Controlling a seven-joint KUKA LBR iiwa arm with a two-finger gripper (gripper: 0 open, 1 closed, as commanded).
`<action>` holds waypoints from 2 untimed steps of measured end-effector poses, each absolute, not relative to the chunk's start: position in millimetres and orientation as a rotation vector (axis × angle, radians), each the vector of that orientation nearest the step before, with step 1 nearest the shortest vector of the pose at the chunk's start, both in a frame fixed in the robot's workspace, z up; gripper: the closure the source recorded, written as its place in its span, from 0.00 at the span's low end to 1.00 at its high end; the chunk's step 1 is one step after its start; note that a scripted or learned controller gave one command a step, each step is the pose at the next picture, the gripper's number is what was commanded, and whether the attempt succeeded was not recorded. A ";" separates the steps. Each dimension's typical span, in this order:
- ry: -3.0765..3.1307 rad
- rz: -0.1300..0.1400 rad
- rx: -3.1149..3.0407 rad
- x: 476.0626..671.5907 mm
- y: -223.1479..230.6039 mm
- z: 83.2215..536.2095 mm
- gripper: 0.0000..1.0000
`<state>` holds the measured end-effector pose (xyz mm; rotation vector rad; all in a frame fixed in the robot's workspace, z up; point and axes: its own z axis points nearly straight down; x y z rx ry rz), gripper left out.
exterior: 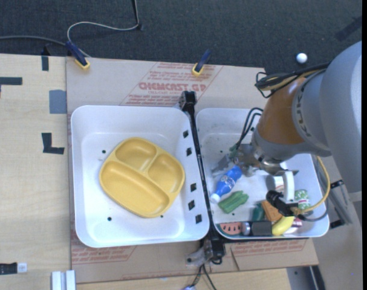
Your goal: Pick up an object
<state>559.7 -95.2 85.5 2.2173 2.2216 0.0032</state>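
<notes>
The tool (246, 162) hangs low inside the right bin (304, 231), under the arm's orange band (279, 122); the wrist covers it, so I cannot tell how it is set or whether it has anything.

Taking the right bin as the landmark: just beside the tool, toward the bin's left wall, lies a small bottle (226, 183) with a blue label and white cap, tilted. Next to it, nearer the bin's front edge, is a green pickle-shaped toy (233, 202). Along the front wall sit a watermelon-slice toy (229, 228), a dark cylinder (260, 228), and a yellow banana (283, 225), with an orange carrot-like piece (269, 209) just behind them. A white roll (288, 182) lies toward the bin's right side, close to a green-and-white item (300, 195) that is too small to identify.

Against the right bin's left wall, sharing a black clip divider (194, 162), stands the left bin (86, 180), which holds a yellow compartment plate (142, 176) lying flat. Both bins rest on cardboard (165, 86) on the worktop (26, 162), with two yellow-and-blue clamps (78, 54) at the cardboard's far edge.
</notes>
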 end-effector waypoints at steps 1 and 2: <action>2.221 0.001 2.218 559.3 -95.7 94.8 1.00; 2.222 0.000 2.219 587.5 -52.8 244.0 1.00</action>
